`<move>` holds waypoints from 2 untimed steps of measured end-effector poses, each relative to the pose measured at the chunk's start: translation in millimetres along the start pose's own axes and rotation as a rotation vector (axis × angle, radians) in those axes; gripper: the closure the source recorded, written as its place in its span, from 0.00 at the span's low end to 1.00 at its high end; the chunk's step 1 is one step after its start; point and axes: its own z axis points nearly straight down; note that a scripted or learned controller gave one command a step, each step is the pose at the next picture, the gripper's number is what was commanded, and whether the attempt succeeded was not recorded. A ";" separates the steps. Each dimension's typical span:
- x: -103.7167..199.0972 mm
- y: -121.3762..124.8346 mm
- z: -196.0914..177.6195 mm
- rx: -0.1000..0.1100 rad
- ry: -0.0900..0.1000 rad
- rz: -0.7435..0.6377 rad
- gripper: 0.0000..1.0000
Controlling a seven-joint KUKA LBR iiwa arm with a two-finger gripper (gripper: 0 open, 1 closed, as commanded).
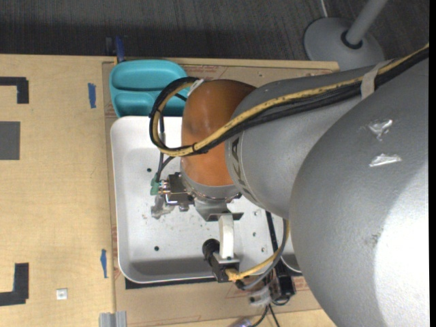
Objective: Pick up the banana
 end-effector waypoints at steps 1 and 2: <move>-8.4 -0.3 112.1 0.002 0.002 -0.326 0.00; -6.2 0.2 101.7 -0.001 0.005 -0.327 1.00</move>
